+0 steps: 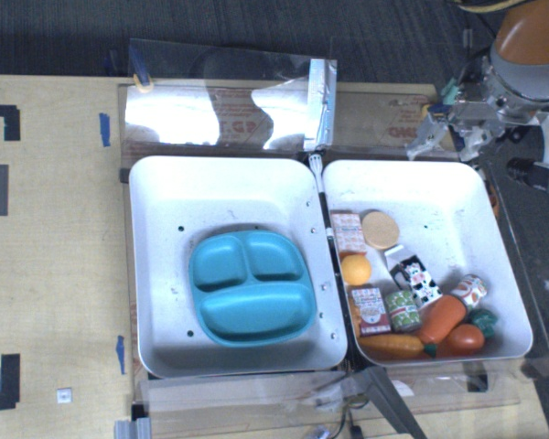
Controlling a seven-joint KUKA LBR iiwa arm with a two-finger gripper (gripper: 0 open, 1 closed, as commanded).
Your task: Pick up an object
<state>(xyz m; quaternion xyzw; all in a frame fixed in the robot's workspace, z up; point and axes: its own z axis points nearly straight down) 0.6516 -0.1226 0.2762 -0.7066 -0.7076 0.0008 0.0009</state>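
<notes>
1. The objects for picking lie in the right bin, all gathered in its near half.
2. A round tan disc lies furthest toward the back, and a small printed packet lies just beside it on the left.
3. An orange ball, maybe a toy fruit, sits in front of the packet, near the wall between the two bins.
4. A small red carton lies in front of the orange ball, and a green printed can lies just beside it.
5. A black and white item is in the middle of the group; what it is I cannot tell.
6. A toy carrot lies at a slant near the front, with a toy tomato beside it and a long orange-yellow piece along the front wall.
7. A small striped can lies close to the right wall.
8. The gripper is above the back right corner of the right bin, well apart from the objects; if the jaws are released or clenched I cannot tell.
9. The left bin carries a blue divided tray with three compartments.
10. Both bins stand on a light wooden surface.
</notes>
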